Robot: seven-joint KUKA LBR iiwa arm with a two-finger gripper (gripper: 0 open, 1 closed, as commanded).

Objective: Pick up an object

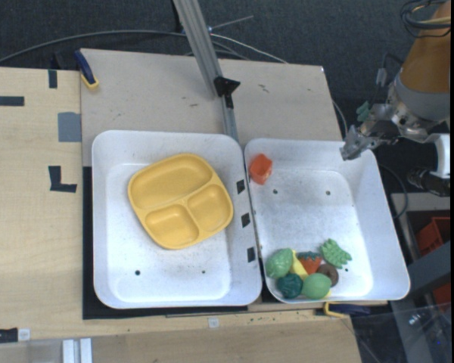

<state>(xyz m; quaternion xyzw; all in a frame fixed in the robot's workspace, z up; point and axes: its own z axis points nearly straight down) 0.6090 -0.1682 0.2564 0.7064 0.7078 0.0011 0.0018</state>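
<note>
An orange block (260, 168) sits at the far left corner of the right bin (363, 203). A cluster of small toy foods lies at that bin's near edge: a light green piece (280, 263), a dark teal piece (290, 285), a round green ball (315, 286), a red-orange piece (311, 262), a brown piece (330, 273) and a leafy green piece (336, 252). My gripper (351, 147) hangs over the right bin's far right corner, well away from every object, with nothing seen in it.
A yellow divided plate (181, 200) lies in the left bin (113, 271). A grey metal pole (199, 36) slants up from the bench behind the bins. A blue and yellow tool (85, 69) rests at the bench's far left corner.
</note>
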